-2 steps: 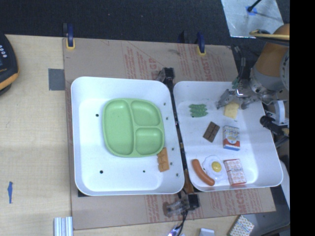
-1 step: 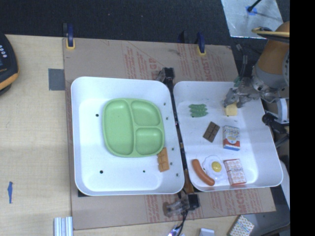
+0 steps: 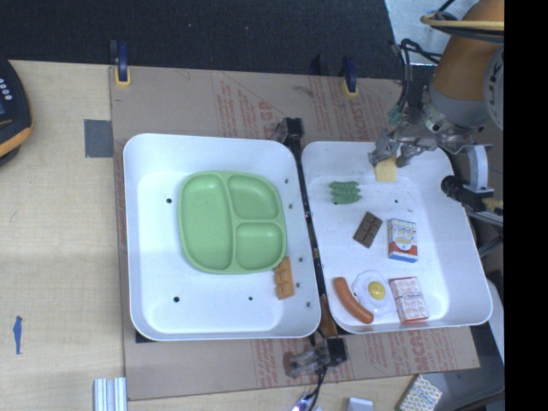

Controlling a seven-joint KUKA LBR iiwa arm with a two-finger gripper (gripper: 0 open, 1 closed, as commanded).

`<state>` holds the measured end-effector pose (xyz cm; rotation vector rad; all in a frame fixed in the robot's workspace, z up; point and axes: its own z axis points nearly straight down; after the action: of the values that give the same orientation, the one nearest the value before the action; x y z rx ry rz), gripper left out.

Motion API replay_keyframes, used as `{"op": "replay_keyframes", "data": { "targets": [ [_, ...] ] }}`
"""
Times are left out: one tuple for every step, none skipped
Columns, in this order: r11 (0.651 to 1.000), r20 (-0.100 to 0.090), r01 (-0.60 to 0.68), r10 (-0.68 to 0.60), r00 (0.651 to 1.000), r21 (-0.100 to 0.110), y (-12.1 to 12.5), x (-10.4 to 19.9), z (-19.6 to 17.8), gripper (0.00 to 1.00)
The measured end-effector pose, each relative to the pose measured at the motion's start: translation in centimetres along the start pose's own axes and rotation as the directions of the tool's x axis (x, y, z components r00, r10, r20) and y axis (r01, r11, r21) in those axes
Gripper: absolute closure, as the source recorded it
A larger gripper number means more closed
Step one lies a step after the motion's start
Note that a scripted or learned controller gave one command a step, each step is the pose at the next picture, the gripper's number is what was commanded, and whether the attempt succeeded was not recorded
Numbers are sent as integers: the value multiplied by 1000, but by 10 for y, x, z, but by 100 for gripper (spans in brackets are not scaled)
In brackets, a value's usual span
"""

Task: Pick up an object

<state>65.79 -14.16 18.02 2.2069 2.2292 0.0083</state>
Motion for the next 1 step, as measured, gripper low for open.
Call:
{"op": "replay_keyframes", "data": {
  "targets": [
    [1000,-1,-1,1,1000,5,0,71,-31,100]
  ]
}}
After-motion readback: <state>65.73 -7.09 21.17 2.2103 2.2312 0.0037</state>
